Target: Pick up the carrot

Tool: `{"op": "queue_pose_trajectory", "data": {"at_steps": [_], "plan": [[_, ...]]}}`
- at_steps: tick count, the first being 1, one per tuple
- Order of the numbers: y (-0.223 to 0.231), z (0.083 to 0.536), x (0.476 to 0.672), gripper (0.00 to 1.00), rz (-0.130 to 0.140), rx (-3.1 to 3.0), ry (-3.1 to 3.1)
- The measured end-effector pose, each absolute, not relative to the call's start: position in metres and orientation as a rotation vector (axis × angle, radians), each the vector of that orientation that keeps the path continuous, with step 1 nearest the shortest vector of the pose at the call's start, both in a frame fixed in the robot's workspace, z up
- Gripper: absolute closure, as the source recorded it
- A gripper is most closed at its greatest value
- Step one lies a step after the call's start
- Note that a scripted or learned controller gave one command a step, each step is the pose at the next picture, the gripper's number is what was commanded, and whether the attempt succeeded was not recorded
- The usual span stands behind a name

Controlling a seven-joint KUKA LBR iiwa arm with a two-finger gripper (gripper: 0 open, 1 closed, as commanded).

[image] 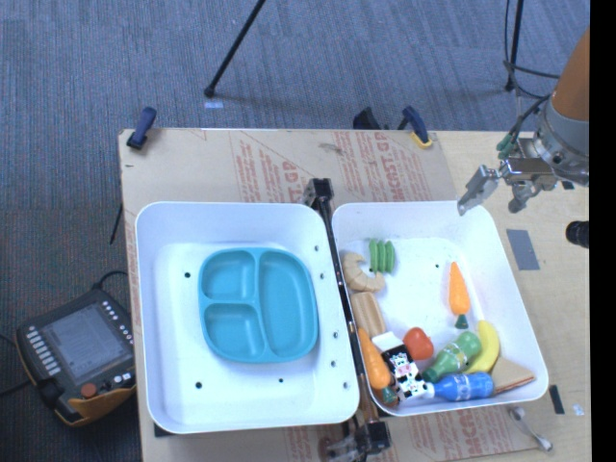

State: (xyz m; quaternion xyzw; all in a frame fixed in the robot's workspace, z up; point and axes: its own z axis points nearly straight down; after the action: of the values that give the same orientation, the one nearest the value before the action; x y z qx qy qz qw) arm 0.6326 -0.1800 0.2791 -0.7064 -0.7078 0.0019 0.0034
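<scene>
Spread wide with nothing between its fingers, the two-finger gripper [498, 192] hangs over the far right corner of the right white bin [521, 308], so the approach step is in hand. In the left white bin [146, 287] lies a blue divided plastic plate [258, 306]. The small orange toy carrot with a green stub [459, 292] lies in the right bin's right half, pointing far, apart from the toy heap near it. Next, I judge, the gripper must come nearer, slightly left, then down astride the carrot.

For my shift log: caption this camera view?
End effector above right bin's far corner; carrot lies inside, untouched.
</scene>
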Motion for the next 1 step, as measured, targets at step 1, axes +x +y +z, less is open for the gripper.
{"op": "queue_pose_trajectory", "data": {"at_steps": [1], "plan": [[-0.1934, 0.1525, 0.5862, 0.0, 0.006, -2.155, -2.273]]}}
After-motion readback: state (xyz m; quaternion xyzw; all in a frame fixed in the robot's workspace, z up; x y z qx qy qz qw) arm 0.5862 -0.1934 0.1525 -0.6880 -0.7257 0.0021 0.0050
